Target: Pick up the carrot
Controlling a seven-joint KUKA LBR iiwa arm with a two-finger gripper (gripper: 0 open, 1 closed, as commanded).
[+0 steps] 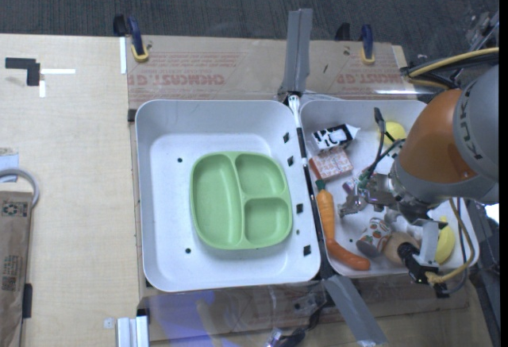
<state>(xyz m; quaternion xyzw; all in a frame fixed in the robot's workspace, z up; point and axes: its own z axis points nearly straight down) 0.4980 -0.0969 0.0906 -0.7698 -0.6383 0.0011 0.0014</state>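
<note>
The arm is in the approach step: its gripper (355, 202) hangs low in the right bin (359, 109), and nothing sits between the fingers, so the carrot (325, 214) is not yet picked up. The carrot lies flat in that bin against the wall shared with the left bin (151, 179), just beside the fingers on the side away from the arm, its long axis running along that wall. Whether the fingers are spread wide or drawn narrow I cannot tell; the metal parts at the wrist are too small and tangled with cables to read. A second orange piece, a sausage-like item (348, 257), lies close beyond the carrot's lower end, toward the bin's near corner, and a small box (331, 165) rests just past the carrot's upper end. By my judgement the next move calls for a short shift toward the shared wall, fingers turned to straddle the carrot across its narrow width, then a straight descent. The wall leaves little room for the outer finger, so the risk is a nudge rather than a grip. The green divided plate (240, 199) in the left bin plays no part.
</note>
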